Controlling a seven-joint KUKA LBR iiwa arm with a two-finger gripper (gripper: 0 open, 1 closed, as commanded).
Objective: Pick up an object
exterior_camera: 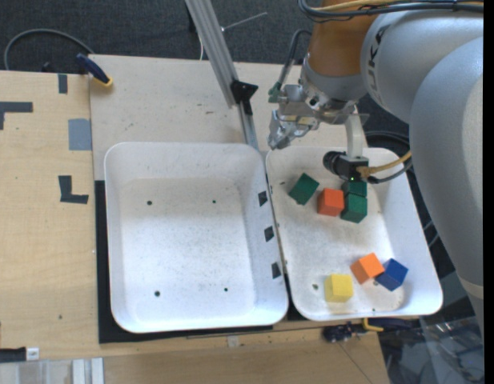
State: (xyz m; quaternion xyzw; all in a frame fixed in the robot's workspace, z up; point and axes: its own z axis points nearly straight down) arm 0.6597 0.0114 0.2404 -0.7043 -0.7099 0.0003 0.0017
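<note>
My gripper (pixel 280 137) hangs over the far left corner of the right bin (pixel 415 238), its fingers close together with nothing between them. Just below and to its right lies a green cube (pixel 303 189). Beside that sit an orange-red cube (pixel 331 202) and a second green cube (pixel 355 206), touching each other. Near the bin's front lie a yellow cube (pixel 339 287), an orange cube (pixel 367 267) and a blue cube (pixel 393 274).
The left bin (pixel 118 214) adjoins the right bin along a shared wall. A slanted metal rail (pixel 218 46) runs from the top down to the bins' junction. A black cable with a blue-yellow clip (pixel 94 69) lies at the bench's far left.
</note>
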